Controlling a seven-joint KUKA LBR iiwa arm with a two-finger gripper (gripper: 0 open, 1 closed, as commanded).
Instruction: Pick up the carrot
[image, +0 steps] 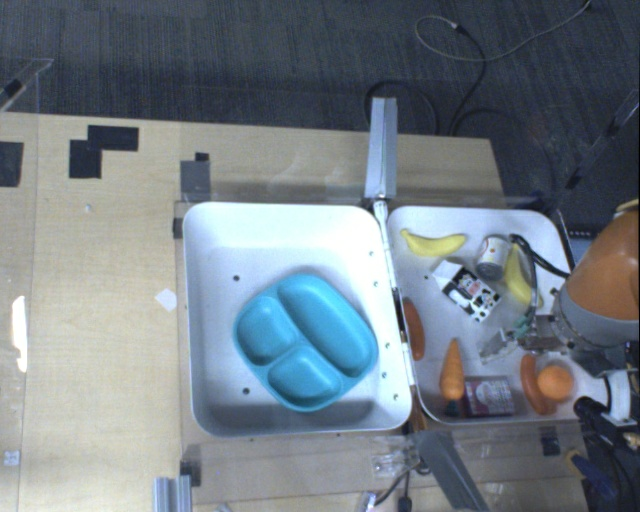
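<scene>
— So where do we find the carrot?

— We see it in the right bin, near the front wall, lying roughly upright in the view with its narrow tip pointing away from us. Just to its left, along the wall between the bins, lies a brown sausage. Just to its right, a dark can lies on its side.

— And the gripper?

— We make it out at the right side of that bin, below the orange band of the arm. It sits apart from the carrot, to the right of it and a little farther back. We cannot tell how it is set; the parts there are too small and cluttered. We see nothing of the carrot in it.

— What else do we see?

— In the right bin, a banana near the back wall, a black-and-white box, a small tin, and an orange at the front right. In the left bin we see a blue divided plate, lying near the middle.
</scene>
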